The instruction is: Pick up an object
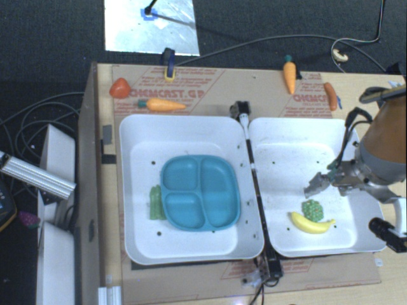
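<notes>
In the right bin (280, 145) a yellow banana (310, 223) lies near the front wall. A small green bumpy piece (311, 208) sits just behind it, touching or almost touching it. My gripper (316, 186) hangs over the right bin, just above and behind the green piece, at a slant from the right. Nothing can be seen held in it. The arm's orange band (389, 132) and grey wrist cover the bin's right side.
The left bin (137, 170) holds a blue divided plate (200, 192) with a green block (156, 203) at its left side. Behind the bins on the cardboard lie two carrots (162, 105) (290, 76), a red piece (119, 88) and an orange piece (331, 96).
</notes>
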`<state>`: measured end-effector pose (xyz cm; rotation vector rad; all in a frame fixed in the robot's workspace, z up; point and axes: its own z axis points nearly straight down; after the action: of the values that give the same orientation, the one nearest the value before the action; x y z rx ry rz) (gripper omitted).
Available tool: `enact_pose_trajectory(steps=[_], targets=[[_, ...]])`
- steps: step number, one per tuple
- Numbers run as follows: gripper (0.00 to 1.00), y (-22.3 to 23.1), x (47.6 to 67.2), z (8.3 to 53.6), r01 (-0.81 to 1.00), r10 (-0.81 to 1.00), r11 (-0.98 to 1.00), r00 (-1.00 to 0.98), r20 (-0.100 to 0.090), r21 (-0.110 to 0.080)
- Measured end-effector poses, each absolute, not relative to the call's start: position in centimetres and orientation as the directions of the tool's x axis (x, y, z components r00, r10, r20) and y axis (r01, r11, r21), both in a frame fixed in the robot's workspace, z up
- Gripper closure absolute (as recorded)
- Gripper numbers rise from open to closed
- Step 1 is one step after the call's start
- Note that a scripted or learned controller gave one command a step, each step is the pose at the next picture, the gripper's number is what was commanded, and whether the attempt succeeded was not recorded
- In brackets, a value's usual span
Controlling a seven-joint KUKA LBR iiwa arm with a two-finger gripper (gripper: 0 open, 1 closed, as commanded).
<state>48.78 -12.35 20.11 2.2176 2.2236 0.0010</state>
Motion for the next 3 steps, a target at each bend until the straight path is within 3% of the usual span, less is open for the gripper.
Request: enact_pose_trajectory(steps=[1,2,3], targets=[[0.00,-11.2,48.6,11.4,1.000,1.000,0.001,-0.001,0.001,-0.001],[0.00,-15.4,49.8,8.4,1.000,1.000,0.001,-0.001,-0.001,0.002],[1.00,-15.3,49.8,9.5,1.000,1.000,0.002,-0.002,0.001,0.003]])
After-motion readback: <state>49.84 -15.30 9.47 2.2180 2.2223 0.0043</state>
